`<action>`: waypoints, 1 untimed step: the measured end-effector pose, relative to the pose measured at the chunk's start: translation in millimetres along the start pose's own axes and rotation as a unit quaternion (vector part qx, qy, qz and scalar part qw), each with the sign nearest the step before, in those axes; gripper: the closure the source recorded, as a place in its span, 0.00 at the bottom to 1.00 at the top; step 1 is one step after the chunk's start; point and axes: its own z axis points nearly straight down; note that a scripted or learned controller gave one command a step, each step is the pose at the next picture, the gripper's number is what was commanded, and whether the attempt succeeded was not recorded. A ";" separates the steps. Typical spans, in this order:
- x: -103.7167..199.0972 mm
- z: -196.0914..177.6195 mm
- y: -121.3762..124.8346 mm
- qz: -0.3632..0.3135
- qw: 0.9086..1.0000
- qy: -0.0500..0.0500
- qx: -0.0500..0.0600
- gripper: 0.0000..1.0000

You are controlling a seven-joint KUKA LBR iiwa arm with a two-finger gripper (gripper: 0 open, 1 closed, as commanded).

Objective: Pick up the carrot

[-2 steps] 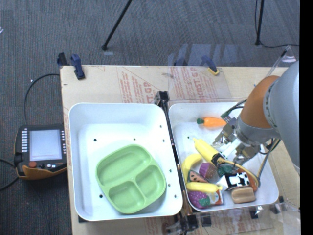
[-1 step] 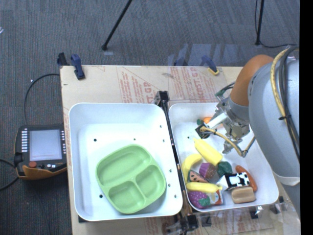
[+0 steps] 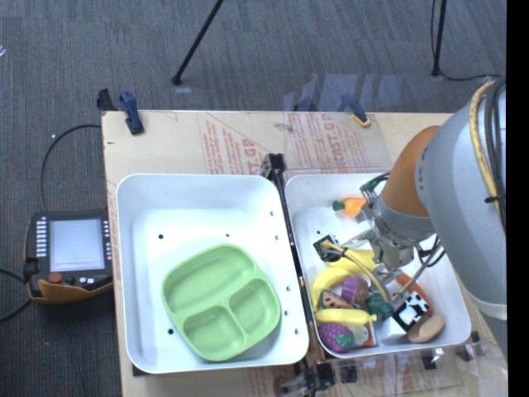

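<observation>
I see the small orange plastic carrot (image 3: 354, 206) with its green top lying at the far edge of the right white bin (image 3: 302, 190), long axis left-right. My two-finger gripper (image 3: 388, 259) hangs nearer, right of it; I cannot tell its opening.

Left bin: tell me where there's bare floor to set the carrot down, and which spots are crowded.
In the left bin, the white floor is bare along the far wall and the left wall, around the green divided plate. The right bin is crowded: toy food fills its near half under the gripper, with the carrot near its far wall.
</observation>
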 end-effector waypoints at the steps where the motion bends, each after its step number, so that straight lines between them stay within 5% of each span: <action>1: 17.4 -103.7 -31.2 0.043 0.999 0.003 -0.001 0.00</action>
